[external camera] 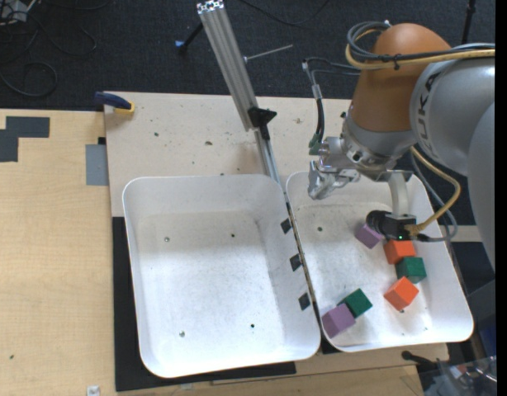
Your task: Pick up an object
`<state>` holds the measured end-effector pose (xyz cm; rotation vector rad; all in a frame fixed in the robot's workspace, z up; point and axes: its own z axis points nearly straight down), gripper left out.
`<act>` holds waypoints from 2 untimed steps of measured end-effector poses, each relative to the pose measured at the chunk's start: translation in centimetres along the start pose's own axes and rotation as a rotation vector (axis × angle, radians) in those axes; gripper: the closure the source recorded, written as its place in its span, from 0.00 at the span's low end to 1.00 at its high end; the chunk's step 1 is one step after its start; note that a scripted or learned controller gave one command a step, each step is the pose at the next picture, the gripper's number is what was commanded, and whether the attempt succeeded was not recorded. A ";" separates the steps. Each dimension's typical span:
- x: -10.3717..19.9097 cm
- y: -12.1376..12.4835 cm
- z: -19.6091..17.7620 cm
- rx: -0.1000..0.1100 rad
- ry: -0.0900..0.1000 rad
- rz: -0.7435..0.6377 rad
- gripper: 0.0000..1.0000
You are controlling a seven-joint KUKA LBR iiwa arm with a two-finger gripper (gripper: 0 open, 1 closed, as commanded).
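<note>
Several small blocks lie in the right bin. A purple block sits mid-right, with an orange block and a dark green block beside it. Lower down are another orange block, a green block and a purple block. My gripper hangs over the far left corner of the right bin, well apart from all the blocks. I see nothing between its fingers.
The left bin sits beside the right one, with black clips along the shared wall. A slanted aluminium bar rises from behind the bins. A blue-and-yellow clamp lies at the bench's far left corner.
</note>
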<state>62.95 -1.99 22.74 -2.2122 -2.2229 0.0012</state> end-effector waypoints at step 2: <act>10.9 -4.7 0.3 0.002 -0.002 -0.001 1.00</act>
